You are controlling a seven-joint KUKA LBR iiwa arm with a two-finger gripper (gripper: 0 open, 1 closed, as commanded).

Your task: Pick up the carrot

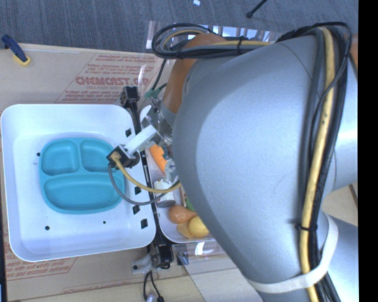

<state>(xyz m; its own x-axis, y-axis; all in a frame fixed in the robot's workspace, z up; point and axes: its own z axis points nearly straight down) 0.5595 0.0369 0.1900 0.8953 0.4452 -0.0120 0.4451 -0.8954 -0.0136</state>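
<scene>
Where pincer (pixel 156 126) hangs — carrot (pixel 157 158) just below.

Glossy white plastic bin (pixel 25 187), matt arm (pixel 252 143)

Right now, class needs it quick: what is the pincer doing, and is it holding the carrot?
Pincer: cannot be told whether open or closed; the grey arm covers it. The carrot lies beside it, with no grip visible.
</scene>
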